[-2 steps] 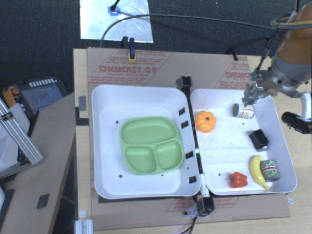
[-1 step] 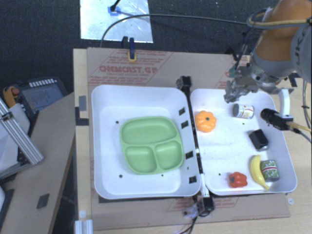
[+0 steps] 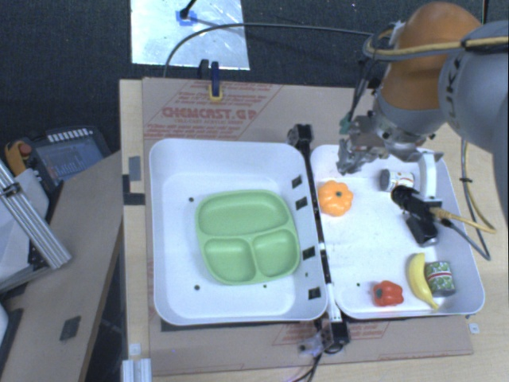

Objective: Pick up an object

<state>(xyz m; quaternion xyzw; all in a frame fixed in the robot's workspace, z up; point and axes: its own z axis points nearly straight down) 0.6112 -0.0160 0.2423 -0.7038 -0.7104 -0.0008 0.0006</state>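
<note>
- While it sits in the far left part of the right bin [image 3: 366, 245], the orange toy pumpkin [image 3: 335, 198] is the object nearest the claw [image 3: 347, 164].
- The claw hangs just beyond the pumpkin, over the bin's far left corner. I cannot tell whether it is open or closed, and I see nothing gripped in it.
- Above the claw, the grey arm with its orange band [image 3: 429, 54] reaches in from the right.
- At the near edge of the same bin lies a red pepper [image 3: 387, 293].
- To the right of the pepper is a yellow banana [image 3: 421, 278], with a small green-labelled can [image 3: 439, 278] touching or just beside it, in the near right corner.
- The left bin [image 3: 175, 213] holds a green divided plate [image 3: 246, 235] with three compartments, lying flat near the middle.
- Both bins rest side by side on a sheet of cardboard [image 3: 215, 110] with red print, spread over the desk [image 3: 129, 126].
- A blue and yellow clamp [image 3: 213, 78] grips the cardboard's far edge.
</note>
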